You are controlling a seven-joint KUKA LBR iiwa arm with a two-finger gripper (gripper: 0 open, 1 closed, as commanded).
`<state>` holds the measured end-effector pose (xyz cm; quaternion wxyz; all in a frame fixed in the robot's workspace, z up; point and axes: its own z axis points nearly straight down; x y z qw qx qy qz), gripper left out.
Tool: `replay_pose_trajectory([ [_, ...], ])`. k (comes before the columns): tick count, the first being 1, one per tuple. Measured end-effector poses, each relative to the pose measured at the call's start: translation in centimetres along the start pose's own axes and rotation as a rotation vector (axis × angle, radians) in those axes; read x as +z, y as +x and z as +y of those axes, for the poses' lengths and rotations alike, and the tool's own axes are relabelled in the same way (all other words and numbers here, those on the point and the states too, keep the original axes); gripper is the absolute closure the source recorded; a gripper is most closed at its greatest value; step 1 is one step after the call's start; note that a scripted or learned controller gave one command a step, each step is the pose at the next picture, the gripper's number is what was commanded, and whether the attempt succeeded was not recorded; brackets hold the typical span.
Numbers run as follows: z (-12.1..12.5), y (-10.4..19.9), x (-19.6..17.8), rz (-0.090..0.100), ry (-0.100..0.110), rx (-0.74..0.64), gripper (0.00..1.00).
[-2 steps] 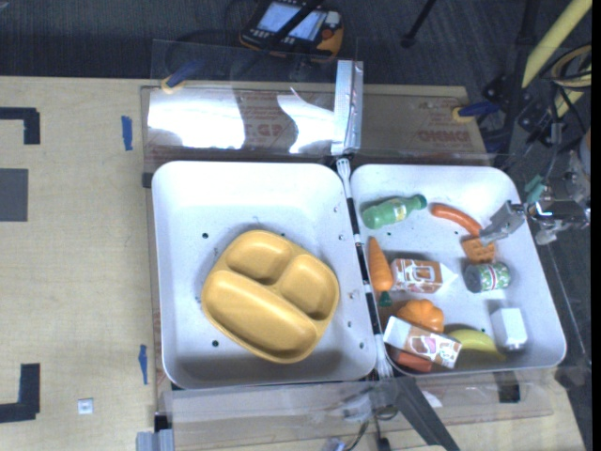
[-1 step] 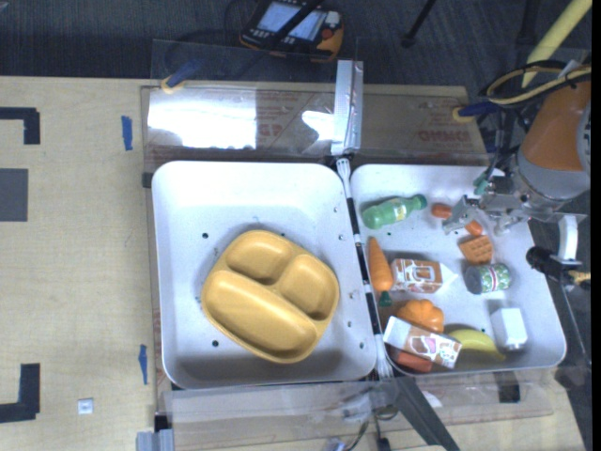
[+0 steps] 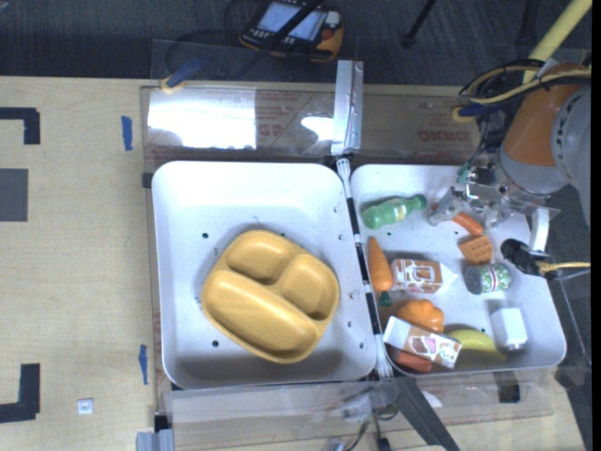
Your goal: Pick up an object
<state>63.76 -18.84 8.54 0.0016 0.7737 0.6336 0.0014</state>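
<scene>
My gripper (image 3: 467,209) hangs low over the back right part of the right bin (image 3: 542,301), under the grey wrist with its orange band. Directly beneath it lies a small orange-red piece (image 3: 467,223), and a ridged orange block (image 3: 477,249) sits just in front of that. To the gripper's left a green bottle (image 3: 392,210) lies on its side. Also in this bin are a carrot (image 3: 378,265), a labelled pack (image 3: 416,273), a green can (image 3: 490,278), an orange fruit (image 3: 422,313), a banana (image 3: 472,341), a white carton (image 3: 423,343) and a white block (image 3: 510,328).
A large yellow bread-shaped object (image 3: 270,294) lies in the left bin (image 3: 178,252). Clear panels stand behind both bins. Cables and a black connector (image 3: 518,252) hang by the right bin's right edge. A handheld device (image 3: 291,26) rests on the floor behind.
</scene>
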Motion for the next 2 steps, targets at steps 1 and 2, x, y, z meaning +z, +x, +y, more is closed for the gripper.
replay_pose_trajectory([
  [1,0.0,0.0,-1.1,-0.002,-0.001,-0.003,1.00],
  [2,0.9,5.4,-12.4,-0.001,0.001,-0.214,1.00],
])
